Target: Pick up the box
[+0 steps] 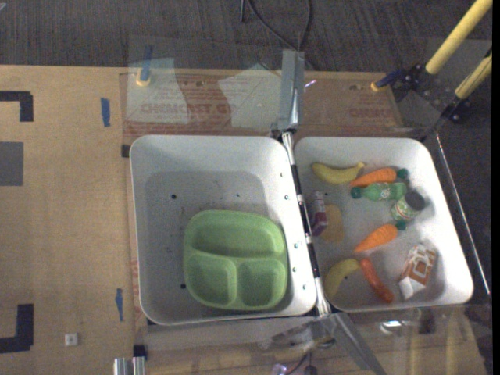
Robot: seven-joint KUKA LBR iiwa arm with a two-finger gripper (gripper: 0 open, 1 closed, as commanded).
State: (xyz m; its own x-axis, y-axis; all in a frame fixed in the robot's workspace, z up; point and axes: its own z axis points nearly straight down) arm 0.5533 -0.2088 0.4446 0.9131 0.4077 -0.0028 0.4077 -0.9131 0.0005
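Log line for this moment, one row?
box: lying in right bin, near corner | touching: nothing grips it | left bin: green tray

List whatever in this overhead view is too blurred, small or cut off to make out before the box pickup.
- Box, camera view: orange-and-white print is too blurred to read.
- Small dark item by the divider in the right bin: too small and blurred to identify.
- Green bottle: partly covered by the carrot lying across it.
- Yellow poles: cut off by the top edge.

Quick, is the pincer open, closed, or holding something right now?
Pincer: cannot be told. The box lies free in the right bin.
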